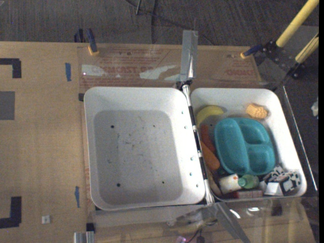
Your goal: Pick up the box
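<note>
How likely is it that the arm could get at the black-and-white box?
Probably yes: the box lies uncovered from above in a corner of the right bin. The bin's wall and the tray crowd it, so sideways room looks tight.

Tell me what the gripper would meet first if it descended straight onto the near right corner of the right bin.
Probably the black-and-white box, lying there beside the teal tray; heights are unclear from this slanted view.

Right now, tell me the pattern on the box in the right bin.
Black-and-white blotches, cow-like, on the box, seen in the camera view.
</note>
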Controlling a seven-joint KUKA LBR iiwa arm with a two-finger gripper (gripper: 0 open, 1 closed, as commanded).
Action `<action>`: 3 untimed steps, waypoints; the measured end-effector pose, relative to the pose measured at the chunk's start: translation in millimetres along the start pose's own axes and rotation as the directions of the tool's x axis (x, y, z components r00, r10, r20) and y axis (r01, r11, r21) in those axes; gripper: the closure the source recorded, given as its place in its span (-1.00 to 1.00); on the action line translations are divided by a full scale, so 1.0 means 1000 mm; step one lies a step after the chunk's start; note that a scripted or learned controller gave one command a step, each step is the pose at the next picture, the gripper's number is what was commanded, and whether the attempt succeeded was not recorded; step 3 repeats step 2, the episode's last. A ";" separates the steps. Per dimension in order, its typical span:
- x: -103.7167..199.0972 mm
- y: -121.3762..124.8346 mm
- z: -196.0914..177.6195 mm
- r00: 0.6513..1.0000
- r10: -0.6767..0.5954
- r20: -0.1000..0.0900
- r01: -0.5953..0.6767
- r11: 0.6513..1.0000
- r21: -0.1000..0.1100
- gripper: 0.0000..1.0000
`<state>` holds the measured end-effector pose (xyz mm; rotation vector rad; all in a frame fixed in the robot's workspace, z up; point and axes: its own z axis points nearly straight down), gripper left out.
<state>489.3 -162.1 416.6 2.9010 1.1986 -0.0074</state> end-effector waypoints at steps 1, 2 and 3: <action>0.002 0.000 -0.010 1.000 -0.004 0.002 0.004 1.000 -0.001 1.00; -0.003 0.007 -0.018 0.979 -0.205 -0.004 0.205 0.979 -0.003 1.00; -0.003 0.007 -0.018 0.979 -0.205 -0.004 0.205 0.979 -0.003 1.00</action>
